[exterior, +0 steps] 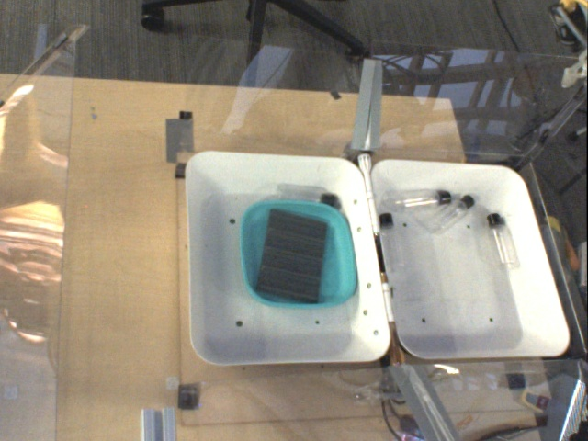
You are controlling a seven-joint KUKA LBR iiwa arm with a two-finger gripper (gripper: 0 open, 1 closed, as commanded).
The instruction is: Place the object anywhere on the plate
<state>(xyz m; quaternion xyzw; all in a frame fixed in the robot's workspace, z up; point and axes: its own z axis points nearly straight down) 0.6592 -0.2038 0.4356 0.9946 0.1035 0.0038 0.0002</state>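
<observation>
Looking down at a slant on a pale wooden counter point(119, 246) that carries two shallow white bins side by side. The left bin point(197, 274) holds a teal plate point(250, 246) with rounded corners, and a dark grey ridged block point(292, 255) lies flat on it, near the plate's middle and wholly inside its rim. The block's long axis runs from the front of the bin toward the back, its far end leaning slightly right. A clear vial with a black cap point(308, 193) lies just behind the plate, against its far edge. The right bin point(542, 274) holds three more clear vials point(418, 200) with black caps, loosely scattered in its far half, one point(503, 242) set apart toward the right wall. Whether the fingers are open or closed cannot be told. Since the arm reaches in from the right, the plate lies across the central divide in the farther bin, while the vials are on the nearer side. With the block resting on the plate, the placing looks already done, if the block is the object meant. Beyond the counter, an office chair's black base point(257, 7) stands on grey carpet.
</observation>
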